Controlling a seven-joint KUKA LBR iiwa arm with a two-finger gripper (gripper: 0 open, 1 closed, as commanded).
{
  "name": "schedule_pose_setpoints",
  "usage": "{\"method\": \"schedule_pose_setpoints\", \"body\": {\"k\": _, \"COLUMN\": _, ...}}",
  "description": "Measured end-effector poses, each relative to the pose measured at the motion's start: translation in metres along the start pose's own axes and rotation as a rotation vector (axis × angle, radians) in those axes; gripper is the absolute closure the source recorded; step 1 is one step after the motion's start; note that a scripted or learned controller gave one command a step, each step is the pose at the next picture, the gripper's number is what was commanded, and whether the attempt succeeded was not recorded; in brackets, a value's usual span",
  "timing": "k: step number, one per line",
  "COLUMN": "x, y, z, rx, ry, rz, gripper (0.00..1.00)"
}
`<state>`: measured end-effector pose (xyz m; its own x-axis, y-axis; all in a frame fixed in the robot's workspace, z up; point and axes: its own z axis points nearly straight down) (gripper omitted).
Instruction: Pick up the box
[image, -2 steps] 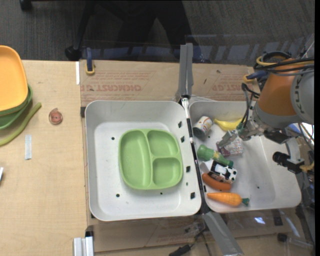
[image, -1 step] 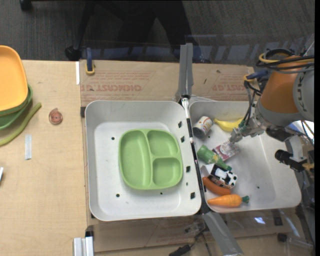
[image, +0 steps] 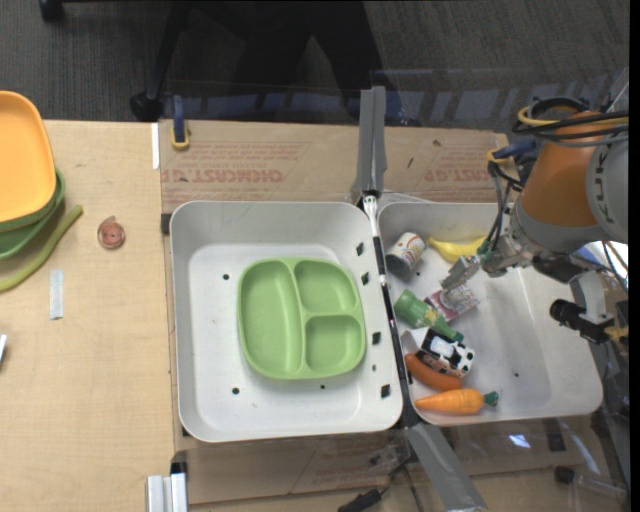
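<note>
White plastic, two shallow bins side by side on the bench. The left bin (image: 195, 330) holds one thing, a pale green divided plate (image: 301, 318) with three compartments, lying flat near the bin's centre.

The right bin (image: 545, 370) is the crowded one, and its load sits in its nine o'clock half. At eleven o'clock a yellow banana (image: 455, 245) lies along the back wall. Just beside it, toward ten o'clock, a small can (image: 405, 252) lies on its side. Against the nine o'clock wall is a green item (image: 411, 308) whose kind I cannot make out. At eight o'clock a black-and-white toy cow (image: 446, 352) rests against a reddish-orange sausage-shaped piece (image: 430, 372), and at seven o'clock an orange carrot (image: 455, 402) with a green tip lies along the front wall.

Between the banana and the cow, at nine o'clock from the bin's centre, lies the box (image: 439, 304) — small, pinkish and white, tilted, its print too small to read. My gripper (image: 461, 288) hangs right over its one o'clock corner and covers part of it. Contact I cannot judge, and whether my gripper is clenched or released I cannot tell.

Outside the bins, at the bench's ten o'clock edge, an orange plate (image: 20, 160) tops a stack of green ones.
</note>
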<state>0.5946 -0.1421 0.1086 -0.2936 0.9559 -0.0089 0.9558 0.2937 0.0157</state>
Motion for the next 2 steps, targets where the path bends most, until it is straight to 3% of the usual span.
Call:
{"method": "schedule_pose_setpoints", "body": {"k": 1, "x": 0.0295, "y": -0.0070, "z": 0.0091, "rx": 0.002, "ry": -0.002, "rz": -0.106, "gripper": 0.00}}
{"method": "schedule_pose_setpoints", "body": {"k": 2, "x": 0.0269, "y": 0.0013, "z": 0.0105, "rx": 0.007, "ry": 0.005, "rz": -0.133, "gripper": 0.00}}
